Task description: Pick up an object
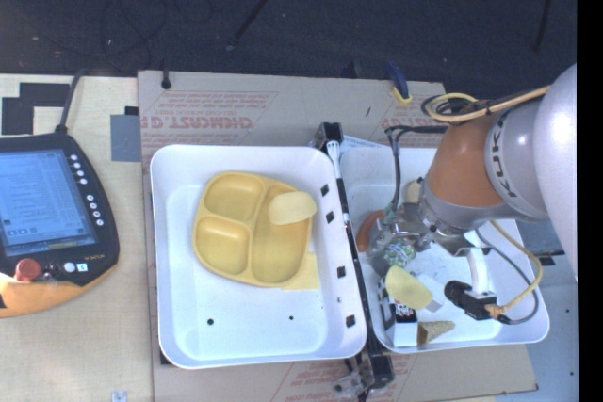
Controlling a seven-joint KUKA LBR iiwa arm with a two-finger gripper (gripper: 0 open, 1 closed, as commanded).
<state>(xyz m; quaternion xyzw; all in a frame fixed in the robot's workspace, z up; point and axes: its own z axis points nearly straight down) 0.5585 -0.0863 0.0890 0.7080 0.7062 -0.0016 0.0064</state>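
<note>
My gripper (397, 249) is low in the right bin (528, 327), near its left wall, under the grey and orange wrist. A small green-speckled thing (401, 253) sits right at its tip; whether it is gripped is hidden. Just in front lies a pale yellow curved piece (409, 286). A tan wedge (435, 330) and a small black and white thing (404, 312) rest near the bin's front edge. A brown-orange thing (366, 230) peeks out to the left of the gripper.
The left bin (188, 315) holds a yellow divided plate (247, 231) with a pale yellow piece (291, 207) on its right part. A black divider (341, 231) runs between the bins. A teach pendant (47, 212) lies at far left.
</note>
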